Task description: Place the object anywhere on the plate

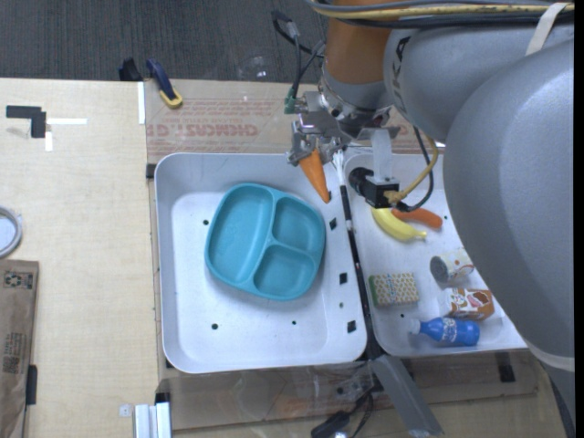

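A: What lies around the plate?

B: The blue plate, split into three compartments, sits alone in the left bin, nearer its upper right. The right bin holds a banana, an orange-red piece just beside it, a patterned sponge block, a blue bottle and a brown-and-white packet.

A: And the carrot?

B: The carrot hangs tip-down at the upper middle of the frame, over the left bin's upper right corner, just above the plate's rim. Its top is pinched in the gripper, whose fingers are closed on it.

A: The surroundings?

B: A pale wooden bench, a cardboard strip behind the bins, a blue-and-yellow clamp at upper left, a tape roll at the left edge.

A: Room to move?

B: The dark ridge where the bins meet runs just right of the plate. White floor lies open left of and below the plate.
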Motion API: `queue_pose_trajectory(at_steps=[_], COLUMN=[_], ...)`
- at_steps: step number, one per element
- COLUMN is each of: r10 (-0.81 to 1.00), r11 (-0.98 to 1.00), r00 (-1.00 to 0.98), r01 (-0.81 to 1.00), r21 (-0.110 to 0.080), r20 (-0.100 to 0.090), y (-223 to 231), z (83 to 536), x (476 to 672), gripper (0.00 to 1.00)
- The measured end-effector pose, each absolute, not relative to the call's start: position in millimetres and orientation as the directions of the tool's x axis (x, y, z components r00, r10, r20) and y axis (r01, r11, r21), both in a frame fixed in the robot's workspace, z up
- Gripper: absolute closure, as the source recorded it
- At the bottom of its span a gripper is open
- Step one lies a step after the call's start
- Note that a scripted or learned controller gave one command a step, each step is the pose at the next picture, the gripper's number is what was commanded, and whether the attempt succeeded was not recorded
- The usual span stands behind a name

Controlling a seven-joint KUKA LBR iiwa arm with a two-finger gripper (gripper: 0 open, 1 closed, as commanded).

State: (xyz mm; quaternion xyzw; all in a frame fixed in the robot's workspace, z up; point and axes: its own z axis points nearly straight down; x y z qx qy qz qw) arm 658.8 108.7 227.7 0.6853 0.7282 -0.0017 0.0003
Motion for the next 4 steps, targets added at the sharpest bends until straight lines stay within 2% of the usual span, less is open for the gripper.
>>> queue_pose_trajectory(at_steps=[1,2,3,4], r10=[0.998,0.996,0.961,0.954], r11=[0.060,0.094,0.278,0.301], r00=[-0.060,-0.094,-0.278,-0.301], r01=[0.998,0.996,0.961,0.954], r21=[-0.002,-0.003,-0.001,-0.003], r20=[-0.003,-0.002,-0.003,-0.001], y=[108.5,82.9,70.3,43.0], z=[227.7,206.0,286.6,331.1], x=[658.8,658.8,653.4,571.1], gripper=[0.00,0.00,0.00,0.00])
